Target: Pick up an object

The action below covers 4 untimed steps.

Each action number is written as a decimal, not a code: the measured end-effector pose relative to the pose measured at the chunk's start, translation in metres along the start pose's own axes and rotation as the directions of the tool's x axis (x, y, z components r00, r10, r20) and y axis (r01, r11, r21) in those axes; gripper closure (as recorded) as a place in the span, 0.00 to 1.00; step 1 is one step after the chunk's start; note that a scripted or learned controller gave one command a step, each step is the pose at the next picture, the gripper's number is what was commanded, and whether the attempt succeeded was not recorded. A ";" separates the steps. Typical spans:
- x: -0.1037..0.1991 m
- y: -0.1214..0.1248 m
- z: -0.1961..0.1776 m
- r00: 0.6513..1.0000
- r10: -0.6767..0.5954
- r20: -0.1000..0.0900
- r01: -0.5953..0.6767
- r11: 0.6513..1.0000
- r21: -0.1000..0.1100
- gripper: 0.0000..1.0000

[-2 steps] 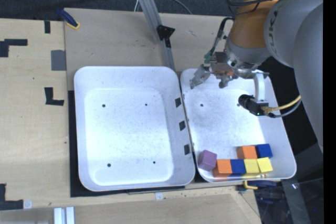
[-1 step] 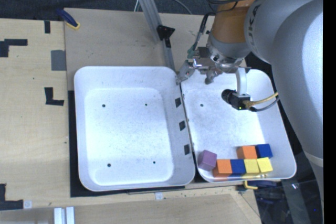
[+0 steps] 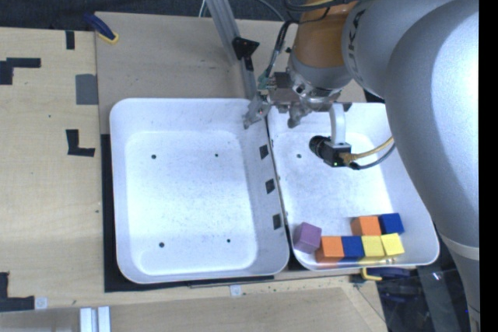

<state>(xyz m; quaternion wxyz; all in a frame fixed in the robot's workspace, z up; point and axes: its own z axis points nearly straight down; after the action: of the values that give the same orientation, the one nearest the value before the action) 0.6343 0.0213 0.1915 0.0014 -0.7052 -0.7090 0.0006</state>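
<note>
Several small blocks lie packed together at the near end of the right bin point(image 3: 405, 190): a purple one point(image 3: 308, 235), orange ones point(image 3: 332, 246) point(image 3: 365, 226), blue ones point(image 3: 352, 246) point(image 3: 391, 223) and yellow ones point(image 3: 374, 246). My gripper point(image 3: 275, 117) hangs over the far end of that bin, close to the divide between the two bins and well away from the blocks. It is open, one finger point(image 3: 253, 117) above the left bin's rim, the other point(image 3: 296, 119) over the right bin, and nothing sits between them.
The left bin point(image 3: 124, 167) lies beside the right one. A slanted metal pole point(image 3: 220, 4) stands behind the bins next to my wrist. A small black unit with a yellow cable point(image 3: 329, 149) hangs below the wrist. A blue and yellow clamp point(image 3: 103, 27) sits at the bench's far left.
</note>
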 end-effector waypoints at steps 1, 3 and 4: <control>0.051 0.021 0.000 1.000 -0.002 -0.001 0.002 1.000 -0.003 0.00; 0.040 0.011 -0.104 1.000 0.004 0.001 -0.004 1.000 -0.011 0.00; 0.040 0.020 -0.046 1.000 0.004 0.003 -0.004 1.000 0.004 0.00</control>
<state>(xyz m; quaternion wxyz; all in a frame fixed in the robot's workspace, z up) 0.6542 0.0614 0.2374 0.0014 -0.7067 -0.7075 0.0031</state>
